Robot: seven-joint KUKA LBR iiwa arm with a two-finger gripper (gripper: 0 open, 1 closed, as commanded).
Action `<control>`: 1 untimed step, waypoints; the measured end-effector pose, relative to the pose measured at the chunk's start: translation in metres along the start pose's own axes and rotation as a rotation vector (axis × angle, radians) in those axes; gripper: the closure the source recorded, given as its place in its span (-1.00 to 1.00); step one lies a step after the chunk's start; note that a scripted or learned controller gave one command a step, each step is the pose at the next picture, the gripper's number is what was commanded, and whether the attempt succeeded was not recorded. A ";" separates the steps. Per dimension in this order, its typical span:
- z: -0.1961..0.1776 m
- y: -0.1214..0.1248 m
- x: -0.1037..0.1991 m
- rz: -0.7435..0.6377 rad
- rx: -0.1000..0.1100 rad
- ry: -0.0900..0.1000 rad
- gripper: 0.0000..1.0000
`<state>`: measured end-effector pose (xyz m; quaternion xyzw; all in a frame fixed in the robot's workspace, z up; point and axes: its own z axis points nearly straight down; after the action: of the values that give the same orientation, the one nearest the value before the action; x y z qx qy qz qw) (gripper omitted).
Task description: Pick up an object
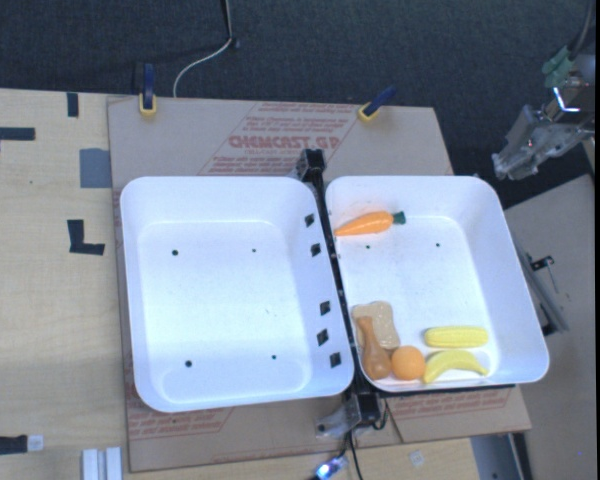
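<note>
Lying in the right bin (500,268) on the table (40,268) are the candidates: a toy carrot (364,224) near the far-left corner, alone, and a cluster at the near edge of a bread slice (377,322), a brown piece (373,356), an orange (408,364), a corn cob (456,337) and a banana (455,366). All look like light, rigid, smooth plastic, likely slippery. The carrot, well apart from its neighbours, seems best grasped across its thick middle. The claw (528,153) hangs outside the bin's far-right corner; whether it is apart or together cannot be told.
</note>
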<state>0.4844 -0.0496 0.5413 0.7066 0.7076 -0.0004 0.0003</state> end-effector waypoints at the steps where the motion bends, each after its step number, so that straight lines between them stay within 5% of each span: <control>1: 0.007 0.006 0.083 -0.008 0.002 0.002 1.00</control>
<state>0.4907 0.0330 0.5339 0.7037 0.7105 -0.0005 -0.0013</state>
